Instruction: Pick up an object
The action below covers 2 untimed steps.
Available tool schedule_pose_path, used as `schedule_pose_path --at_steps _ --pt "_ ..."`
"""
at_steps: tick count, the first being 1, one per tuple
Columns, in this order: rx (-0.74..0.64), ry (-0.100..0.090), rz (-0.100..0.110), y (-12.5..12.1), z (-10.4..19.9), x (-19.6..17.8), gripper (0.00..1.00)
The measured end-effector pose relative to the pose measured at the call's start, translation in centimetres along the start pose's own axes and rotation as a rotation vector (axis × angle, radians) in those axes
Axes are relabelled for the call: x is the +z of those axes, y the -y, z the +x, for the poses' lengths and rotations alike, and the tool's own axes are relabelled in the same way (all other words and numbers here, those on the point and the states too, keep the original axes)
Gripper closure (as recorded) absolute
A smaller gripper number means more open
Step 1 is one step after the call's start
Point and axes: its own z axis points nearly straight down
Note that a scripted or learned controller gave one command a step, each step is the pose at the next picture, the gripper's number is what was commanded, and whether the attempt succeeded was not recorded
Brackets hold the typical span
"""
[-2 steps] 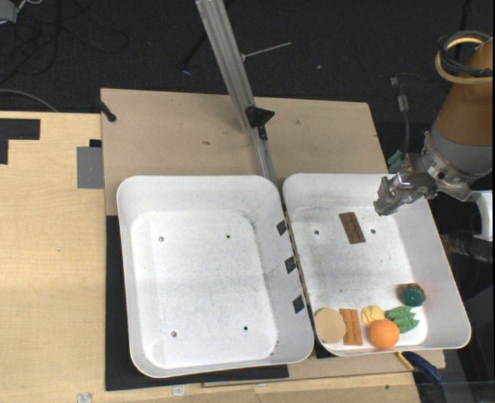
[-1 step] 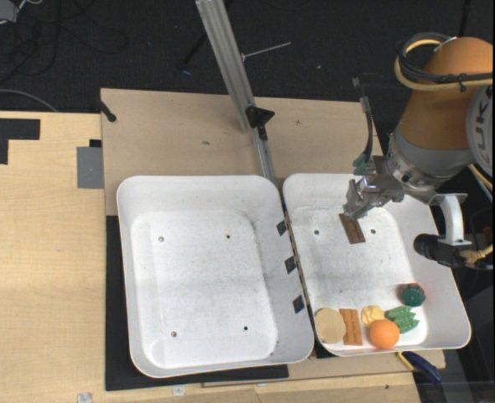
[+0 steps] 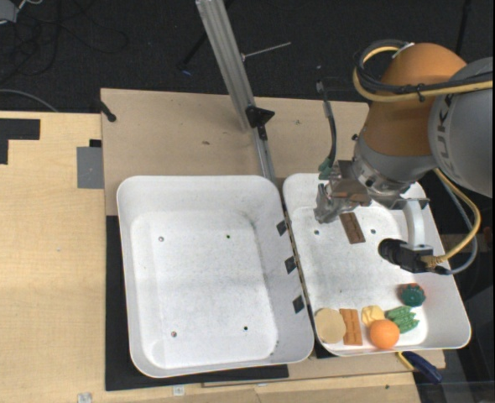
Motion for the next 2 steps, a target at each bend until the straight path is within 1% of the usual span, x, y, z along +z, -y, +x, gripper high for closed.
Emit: schedule_pose_path --at_steps 1,2 --pt "0.001 0.000 0.000 0.4 5.2 1.2 1.00" --pt "-0.001 0.000 -0.002 -0.6 11.3 1.8 1.00"
